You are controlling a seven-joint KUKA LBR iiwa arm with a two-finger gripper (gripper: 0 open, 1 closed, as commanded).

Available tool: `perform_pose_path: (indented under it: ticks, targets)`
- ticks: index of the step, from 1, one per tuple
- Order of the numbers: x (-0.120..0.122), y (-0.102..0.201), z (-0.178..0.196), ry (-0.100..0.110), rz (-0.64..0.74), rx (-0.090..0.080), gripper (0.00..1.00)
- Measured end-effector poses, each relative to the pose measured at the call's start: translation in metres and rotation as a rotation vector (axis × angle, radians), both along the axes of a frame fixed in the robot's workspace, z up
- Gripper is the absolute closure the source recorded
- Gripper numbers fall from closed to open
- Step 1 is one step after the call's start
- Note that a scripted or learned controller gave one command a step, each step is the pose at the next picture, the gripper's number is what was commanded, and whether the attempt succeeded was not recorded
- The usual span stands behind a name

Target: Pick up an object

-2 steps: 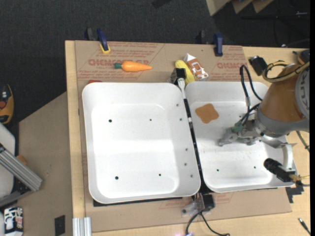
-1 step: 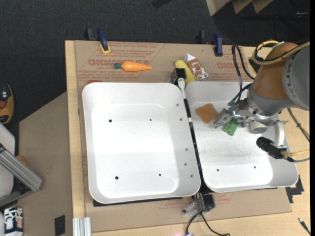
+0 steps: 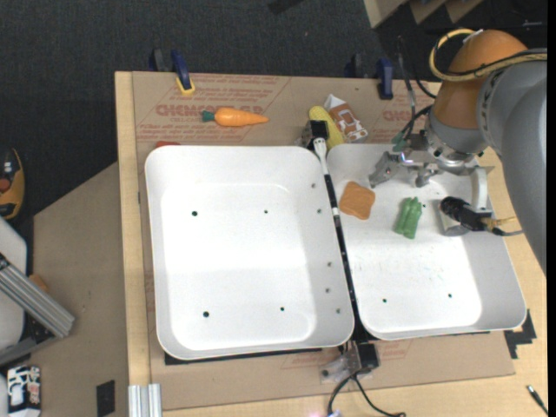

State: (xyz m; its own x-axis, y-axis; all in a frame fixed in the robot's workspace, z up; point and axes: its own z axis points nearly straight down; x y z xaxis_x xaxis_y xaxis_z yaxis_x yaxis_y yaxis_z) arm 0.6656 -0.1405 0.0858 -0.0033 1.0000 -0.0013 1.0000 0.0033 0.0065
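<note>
The gripper (image 3: 408,170), fingers spread and holding nothing, hung over the right bin's (image 3: 434,307) far edge, just beyond a green object (image 3: 408,217) and an orange block (image 3: 357,200), with bare floor nearer.

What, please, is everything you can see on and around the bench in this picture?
Bins: two, white, side by side on the bench.
Bread-like piece: one, orange-brown, right bin, by its left wall.
Green block: one, green, right bin, right of the bread-like piece.
Carrot: one, orange with green top, on the board behind the left bin.
Banana: one, yellow, behind the bins near their seam.
Small carton: one, brown and white, beside the banana.
Clamps: two, blue, back edge.
Gripper: one, metal, above the right bin's back.
</note>
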Motion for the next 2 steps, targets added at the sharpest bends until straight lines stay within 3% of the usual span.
perform_pose_path:
  ticks: [1, 2]
  targets:
    - [-0.076, -0.015, -0.001, 0.012, -0.007, 0.002, 0.00]
    - [-0.073, -0.013, 0.010, 0.005, -0.005, 0.000, 1.00]
